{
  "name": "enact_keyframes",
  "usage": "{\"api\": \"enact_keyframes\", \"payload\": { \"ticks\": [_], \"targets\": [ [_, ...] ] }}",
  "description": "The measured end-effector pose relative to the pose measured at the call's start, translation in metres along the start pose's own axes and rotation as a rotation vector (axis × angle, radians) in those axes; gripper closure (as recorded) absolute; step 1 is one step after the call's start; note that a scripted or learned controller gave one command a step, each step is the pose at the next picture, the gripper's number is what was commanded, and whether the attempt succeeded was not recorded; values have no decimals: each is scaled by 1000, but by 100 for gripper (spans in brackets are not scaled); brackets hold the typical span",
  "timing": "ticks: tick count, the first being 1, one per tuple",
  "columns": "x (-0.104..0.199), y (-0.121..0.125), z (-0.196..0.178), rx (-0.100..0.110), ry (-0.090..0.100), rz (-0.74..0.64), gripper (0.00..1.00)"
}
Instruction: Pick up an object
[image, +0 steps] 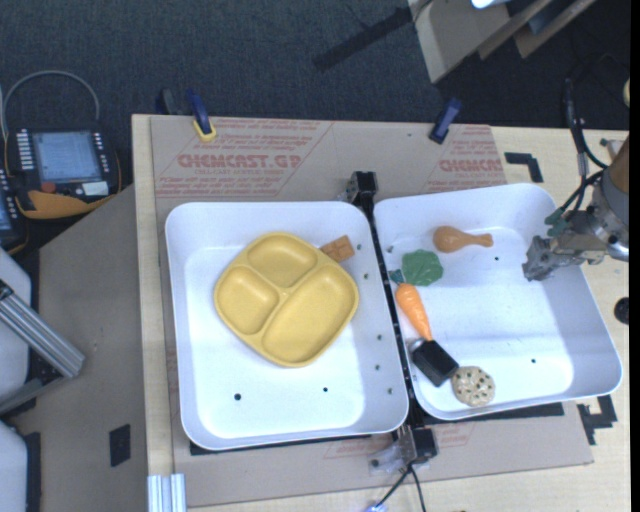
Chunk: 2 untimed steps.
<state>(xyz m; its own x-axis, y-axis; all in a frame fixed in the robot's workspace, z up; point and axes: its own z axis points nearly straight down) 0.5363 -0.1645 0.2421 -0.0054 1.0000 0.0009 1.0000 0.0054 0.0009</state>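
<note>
The right bin (560, 330) holds a tan drumstick (460, 239), a green leafy piece (421, 267), an orange carrot (413, 309), a black block (434, 362) and a speckled cookie (472, 385). They lie along the bin's left side and front. My gripper (543, 262) hangs over the bin's right rear part, well to the right of the drumstick. Nothing shows between its fingers.
The left bin (200, 400) carries a yellow divided plate (287, 297), with a small brown block (338, 248) at the plate's rear right edge. Clamps sit at the bench's back edge. A teach pendant (62, 165) lies off the bench to the left.
</note>
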Motion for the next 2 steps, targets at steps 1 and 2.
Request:
{"api": "enact_keyframes", "payload": {
  "ticks": [1, 2],
  "targets": [
    [54, 0, -6, 2, 0, 4, 100],
    [111, 12, 3, 4, 2, -1, 100]
  ]
}}
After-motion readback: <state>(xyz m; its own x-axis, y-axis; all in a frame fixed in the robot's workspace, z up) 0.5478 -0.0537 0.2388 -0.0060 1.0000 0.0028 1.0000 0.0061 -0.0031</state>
